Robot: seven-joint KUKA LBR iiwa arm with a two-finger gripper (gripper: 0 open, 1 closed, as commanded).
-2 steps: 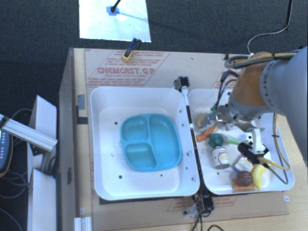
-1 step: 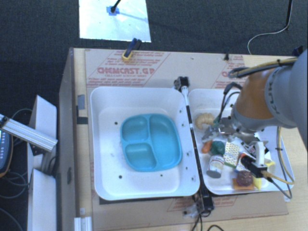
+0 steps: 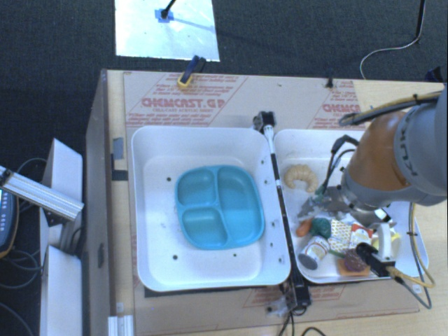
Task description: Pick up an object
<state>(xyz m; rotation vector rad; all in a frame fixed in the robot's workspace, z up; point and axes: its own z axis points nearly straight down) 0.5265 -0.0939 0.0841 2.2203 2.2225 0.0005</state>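
Observation:
The right bin (image 3: 308, 152) holds several small things. A tan croissant (image 3: 301, 178) lies near its left wall. Below it are a small orange piece (image 3: 304, 227), a dark green lump (image 3: 322, 226), a small can (image 3: 315, 249) on its side, a pale perforated piece (image 3: 341, 235) and a brown-red item (image 3: 353, 261). My gripper (image 3: 316, 203) hangs low over this bin, just below and right of the croissant and just above the orange and green pieces. The arm's grey and orange body (image 3: 392, 159) hides the bin's right part.
The left bin (image 3: 157, 152) holds a blue divided plate (image 3: 218, 206) in its middle. A black-edged divider (image 3: 274, 180) runs between the two bins. Cardboard covers the bench behind the bins, with a yellow clamp (image 3: 187, 75) at its far edge.

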